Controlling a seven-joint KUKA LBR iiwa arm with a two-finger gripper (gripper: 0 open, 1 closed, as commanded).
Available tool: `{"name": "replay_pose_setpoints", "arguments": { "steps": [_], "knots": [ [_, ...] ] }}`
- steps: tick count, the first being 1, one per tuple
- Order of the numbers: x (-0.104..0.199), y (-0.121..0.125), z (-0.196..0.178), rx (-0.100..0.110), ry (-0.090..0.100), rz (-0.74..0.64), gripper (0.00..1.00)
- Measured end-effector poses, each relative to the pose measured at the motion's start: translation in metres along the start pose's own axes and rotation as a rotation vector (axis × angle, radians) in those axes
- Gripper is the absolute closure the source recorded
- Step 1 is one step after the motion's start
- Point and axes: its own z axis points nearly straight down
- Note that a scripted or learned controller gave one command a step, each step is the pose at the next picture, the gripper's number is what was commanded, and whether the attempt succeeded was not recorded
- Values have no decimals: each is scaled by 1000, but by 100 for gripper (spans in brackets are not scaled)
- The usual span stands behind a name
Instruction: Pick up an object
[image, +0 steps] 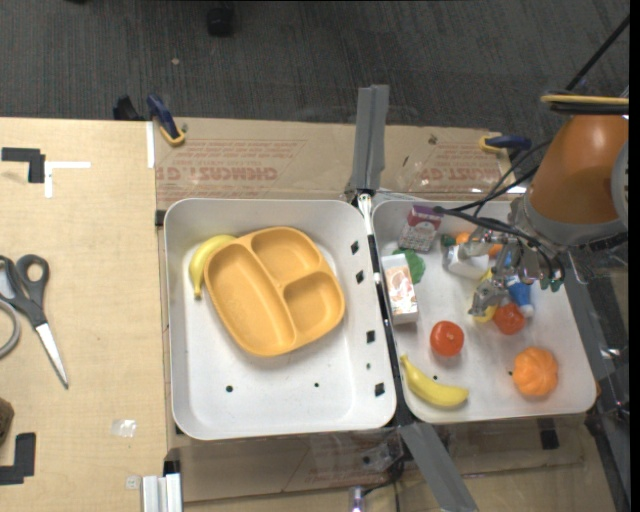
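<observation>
One tomato (447, 338) left of gripper (490, 295), apart, lower.

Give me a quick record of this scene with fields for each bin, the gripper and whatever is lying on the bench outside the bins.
left bin: orange divided plate, with a banana tucked at its upper left edge
right bin: tomato, second banana, orange fruit, small carton, assorted small items near the gripper
gripper: low over the right bin's upper right clutter; grasp not discernible
bench: scissors at the left edge
</observation>
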Motion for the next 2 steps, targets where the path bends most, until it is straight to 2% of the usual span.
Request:
{"name": "replay_pose_setpoints", "arguments": {
  "steps": [1, 2],
  "knots": [
    [9, -6, 0, 0, -2, 58, 0],
    [43, -21, 15, 0, 39, 90, 0]
  ]
}}
